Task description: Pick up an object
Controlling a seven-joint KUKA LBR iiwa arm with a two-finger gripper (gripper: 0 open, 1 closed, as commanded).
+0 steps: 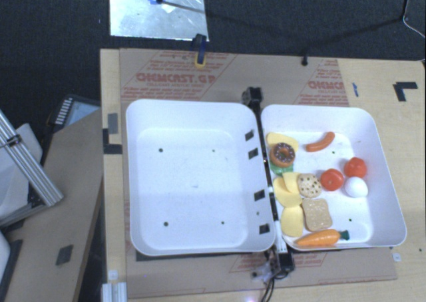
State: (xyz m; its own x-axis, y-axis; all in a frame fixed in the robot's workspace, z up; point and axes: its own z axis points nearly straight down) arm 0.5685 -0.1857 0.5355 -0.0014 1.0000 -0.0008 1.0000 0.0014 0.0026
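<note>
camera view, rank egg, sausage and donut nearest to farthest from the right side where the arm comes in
1. egg, on the right of the bin, nearest its right wall.
2. sausage, mid-bin, towards the far wall.
3. donut, on the bin's left, by the divider.

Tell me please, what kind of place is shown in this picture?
Probably a robotics lab test bench, not a kitchen. Two shallow white bins sit clamped on a board, and the food, such as the donut and carrot, looks like plastic toys.
</note>
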